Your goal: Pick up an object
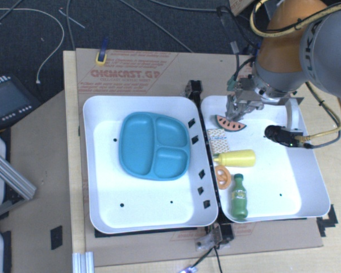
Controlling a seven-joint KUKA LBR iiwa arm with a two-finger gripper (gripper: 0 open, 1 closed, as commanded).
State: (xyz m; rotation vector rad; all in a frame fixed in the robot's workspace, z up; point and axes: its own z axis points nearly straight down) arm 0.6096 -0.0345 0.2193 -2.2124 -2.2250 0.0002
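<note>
A: Entry one, the arm [315, 44]. Pose?

B: It reached in from the right, orange band uppermost, wrist bent down over the far left part of the right bin [298, 178]. The gripper [239, 110] pointed down into that bin.

A: Gripper state?

B: Not recordable. Whether it was released or clenched could not be told from this angle, and nothing could be seen held in it.

A: Entry two, the objects for picking.

B: All were in the right bin, along its left side. A melon slice [231, 124] lay just under the gripper; contact could not be judged. Nearer the camera lay a small patterned packet [216, 136], then a yellow bottle [237, 158] on its side, a pretzel [223, 176] and a green bottle [239, 197].

A: Left bin [102, 201]?

B: One blue divided plate [154, 145], lying flat.

A: Entry three, writing.

B: A cardboard sheet [125, 70] lay under the bins on the desk [57, 152]. It bore red print reading "CHEMCAST GP". The smaller red lines below it were too fine to read. The green bottle's label and the packet's pattern were likewise illegible.
</note>
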